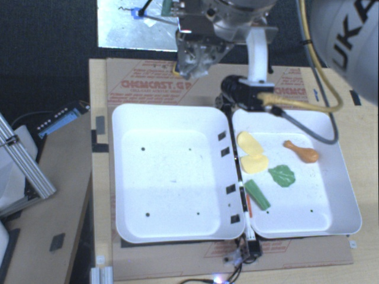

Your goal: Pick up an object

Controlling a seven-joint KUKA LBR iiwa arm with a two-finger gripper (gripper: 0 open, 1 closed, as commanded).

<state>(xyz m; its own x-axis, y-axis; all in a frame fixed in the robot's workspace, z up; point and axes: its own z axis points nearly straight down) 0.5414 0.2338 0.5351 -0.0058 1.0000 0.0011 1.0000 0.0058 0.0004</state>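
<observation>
Camera view from above puts two shallow white plastic bins side by side on my bench: the left bin (127,176) and the right bin (337,203), both sitting on a brown printed cardboard sheet (151,83).

All the pickable pieces lie in the right bin. At about ten o'clock in that bin I see a pale yellow rounded piece (249,142), and touching it just below is a yellow flat slab (254,164). Toward one o'clock lies a tan drumstick-shaped toy (302,152), well apart from the yellow pair. Near the bin's centre is a green leafy piece (282,175), and at about eight o'clock a green oblong stick (257,194) lies tilted, close to the wall between the bins.

The grey metal gripper (192,61) hangs at twelve o'clock in the picture, above the cardboard beyond the far rim of the left bin (well away from every piece). I see nothing in it, and I cannot tell how far it is open. A yellow hose (308,105) runs across the right bin's far edge.
</observation>
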